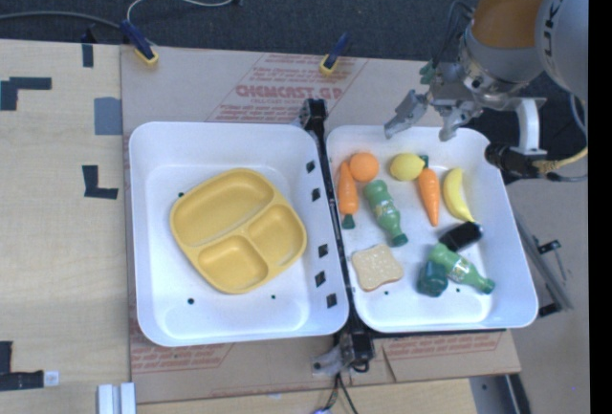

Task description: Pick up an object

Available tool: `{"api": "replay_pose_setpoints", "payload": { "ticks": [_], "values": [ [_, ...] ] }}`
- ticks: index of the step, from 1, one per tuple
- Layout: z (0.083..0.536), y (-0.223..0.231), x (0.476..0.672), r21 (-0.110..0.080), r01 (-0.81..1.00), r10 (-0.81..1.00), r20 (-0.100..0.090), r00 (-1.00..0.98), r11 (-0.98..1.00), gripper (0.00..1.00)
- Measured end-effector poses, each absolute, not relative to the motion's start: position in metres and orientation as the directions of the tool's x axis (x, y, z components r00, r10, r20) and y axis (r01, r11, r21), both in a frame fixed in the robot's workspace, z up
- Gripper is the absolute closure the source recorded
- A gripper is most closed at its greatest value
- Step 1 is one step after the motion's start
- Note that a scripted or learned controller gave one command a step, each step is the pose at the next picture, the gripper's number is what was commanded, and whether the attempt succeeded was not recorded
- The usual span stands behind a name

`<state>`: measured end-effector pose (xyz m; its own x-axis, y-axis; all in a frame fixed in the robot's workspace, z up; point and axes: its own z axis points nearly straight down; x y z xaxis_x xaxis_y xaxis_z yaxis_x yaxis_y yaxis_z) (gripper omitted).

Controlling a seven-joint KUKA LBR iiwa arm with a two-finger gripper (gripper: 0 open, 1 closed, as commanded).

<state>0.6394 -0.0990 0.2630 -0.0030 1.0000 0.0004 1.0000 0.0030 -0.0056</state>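
Observation:
My gripper (419, 128) hangs open over the far rim of the right bin (516, 302), with nothing between its fingers. Just below it in that bin lie a lemon (406, 166) and an orange (362, 165). Further down are two carrots (430, 196) (346, 198), a banana (459, 194), a green bottle (384, 211), a small black object (461, 235), a second green bottle (449, 272) and a slice of bread (376, 267).
The left bin (153, 307) holds a yellow divided plate (237, 228). A black divider with clips (320, 202) runs between the bins. Two blue and yellow clamps (141, 41) (335, 54) pin the cardboard at the back edge.

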Motion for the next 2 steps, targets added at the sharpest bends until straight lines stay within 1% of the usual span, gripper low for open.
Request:
{"api": "replay_pose_setpoints", "payload": {
  "ticks": [1, 2],
  "values": [
    [0.179, -0.061, 0.654, -0.008, 1.0, 1.0, 0.001, -0.002, 0.002, 0.0],
    [0.083, -0.101, 0.662, -0.002, 1.0, 1.0, 0.0, -0.003, 0.003, 0.0]
  ]
}}
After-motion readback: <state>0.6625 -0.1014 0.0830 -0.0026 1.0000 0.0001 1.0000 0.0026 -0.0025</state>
